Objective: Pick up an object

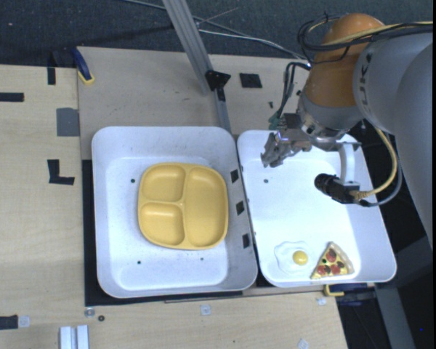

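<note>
In the right bin (349, 217) a toy fried egg (293, 256) and a toy pizza slice (332, 261) lie side by side at the near edge. My gripper (274, 155) hangs over the far left corner of that bin, well away from both toys. Nothing shows between its fingers. A yellow divided plate (183, 205) rests in the middle of the left bin (116, 195).
A slanted metal pole (196, 42) rises behind the bins, and cables (381, 180) loop off the wrist over the right bin. Black tape marks dot the bench at the left.
</note>
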`<state>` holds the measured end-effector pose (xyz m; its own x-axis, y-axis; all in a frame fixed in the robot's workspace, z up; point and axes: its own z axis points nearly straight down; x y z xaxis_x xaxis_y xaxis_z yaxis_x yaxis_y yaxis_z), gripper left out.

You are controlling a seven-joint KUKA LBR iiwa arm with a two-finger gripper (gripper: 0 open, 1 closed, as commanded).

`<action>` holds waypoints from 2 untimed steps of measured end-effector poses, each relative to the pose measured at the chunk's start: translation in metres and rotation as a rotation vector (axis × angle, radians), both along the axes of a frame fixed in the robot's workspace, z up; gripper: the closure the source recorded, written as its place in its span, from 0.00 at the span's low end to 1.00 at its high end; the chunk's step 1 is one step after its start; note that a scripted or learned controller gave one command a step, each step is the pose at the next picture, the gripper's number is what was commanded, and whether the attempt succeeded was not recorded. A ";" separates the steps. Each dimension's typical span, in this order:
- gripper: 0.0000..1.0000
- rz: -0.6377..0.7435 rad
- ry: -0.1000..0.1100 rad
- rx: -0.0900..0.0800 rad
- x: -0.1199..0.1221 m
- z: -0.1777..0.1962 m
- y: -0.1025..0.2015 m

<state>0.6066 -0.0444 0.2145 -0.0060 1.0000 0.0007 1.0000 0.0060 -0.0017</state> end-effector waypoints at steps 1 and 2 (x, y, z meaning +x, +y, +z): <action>1.00 -0.001 0.001 0.000 0.000 -0.007 0.046; 1.00 0.000 0.001 0.001 -0.005 -0.003 0.093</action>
